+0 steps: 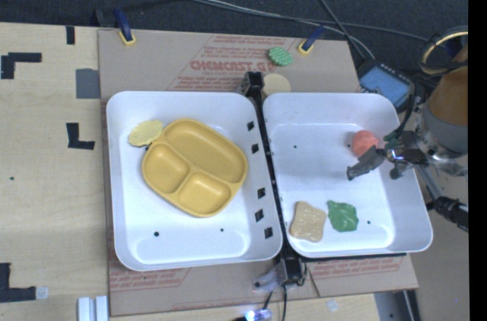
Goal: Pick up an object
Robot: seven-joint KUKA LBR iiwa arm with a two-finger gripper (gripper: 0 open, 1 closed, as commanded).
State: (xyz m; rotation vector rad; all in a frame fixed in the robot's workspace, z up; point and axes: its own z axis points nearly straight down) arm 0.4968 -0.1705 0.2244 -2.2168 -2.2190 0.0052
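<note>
Lying nearest the camera in the right bin [411, 232] are a tan cracker-like toy [307, 221] and a green leafy toy [342, 215], side by side. Further back, the gripper [378, 163] reaches in from the right with its two dark fingers spread apart and nothing between them; an orange-red round toy [364, 139] sits just beside it, apart from the fingers. The left bin [125, 236] holds a yellow divided plate [195, 166] and a pale yellow ridged piece [145, 132] at its upper-left edge. Beyond the bins, the cardboard surface [190, 61] bears red printing, too blurred to read surely, and a green dotted toy [280, 55].
</note>
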